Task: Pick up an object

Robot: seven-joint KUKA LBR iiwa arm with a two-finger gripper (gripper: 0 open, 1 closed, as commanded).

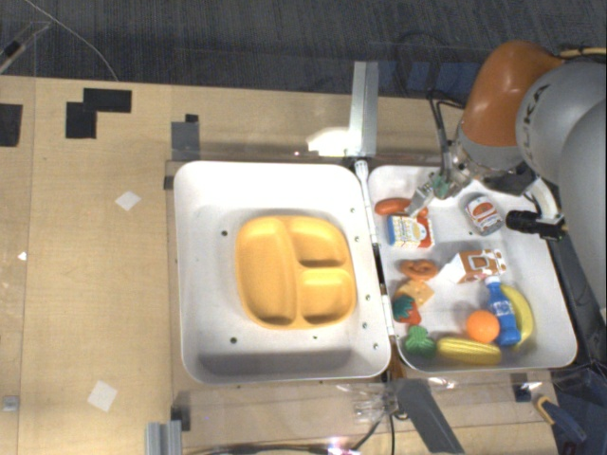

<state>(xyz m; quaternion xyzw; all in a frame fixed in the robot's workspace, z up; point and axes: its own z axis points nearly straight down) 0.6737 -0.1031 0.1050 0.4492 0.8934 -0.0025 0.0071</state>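
Camera view looks down on your gripper (pixel 424 195), low in the right bin (pixel 560 339) near its back-left corner. Whether it is spread or pinched cannot be told. Just under it lies a small carton (pixel 410 228), red and white with blue print, long axis running left to right. Your left bin (pixel 194 349) holds a glossy yellow divided tray (pixel 294 268) with rounded corners.
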